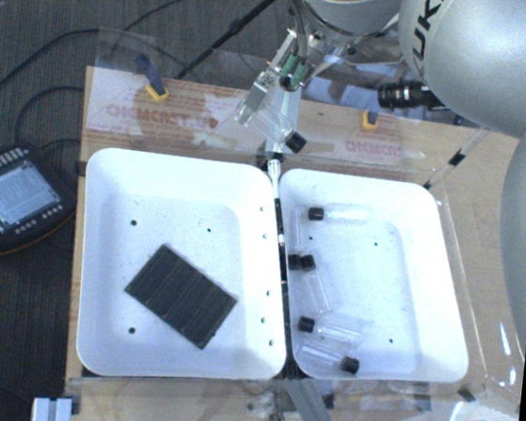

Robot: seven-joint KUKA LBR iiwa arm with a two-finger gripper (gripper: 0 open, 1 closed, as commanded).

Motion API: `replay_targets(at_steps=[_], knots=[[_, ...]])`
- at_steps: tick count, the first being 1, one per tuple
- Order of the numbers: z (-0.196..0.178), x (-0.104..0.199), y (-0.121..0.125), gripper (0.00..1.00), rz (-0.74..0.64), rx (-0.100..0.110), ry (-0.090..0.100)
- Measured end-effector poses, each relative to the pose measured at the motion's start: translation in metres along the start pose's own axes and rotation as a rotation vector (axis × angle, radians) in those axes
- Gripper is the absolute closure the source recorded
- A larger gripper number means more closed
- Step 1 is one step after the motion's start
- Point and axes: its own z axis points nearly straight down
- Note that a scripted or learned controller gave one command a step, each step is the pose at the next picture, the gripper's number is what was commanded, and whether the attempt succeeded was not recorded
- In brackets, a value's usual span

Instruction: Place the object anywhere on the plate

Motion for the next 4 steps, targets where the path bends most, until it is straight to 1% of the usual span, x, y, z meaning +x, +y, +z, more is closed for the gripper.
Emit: replay_targets(at_steps=[1, 2, 3, 4], knots=[[-0.052, 0.037, 0.044, 1.0, -0.21, -0.002, 0.001], [-0.052, 0.067, 0.086, 1.0, -0.367, -0.002, 0.001], [-0.053, 0.096, 0.069, 1.0, -0.647, -0.002, 0.002], [-0.052, 0.058, 0.092, 1.0, 0.034, -0.001, 0.002]])
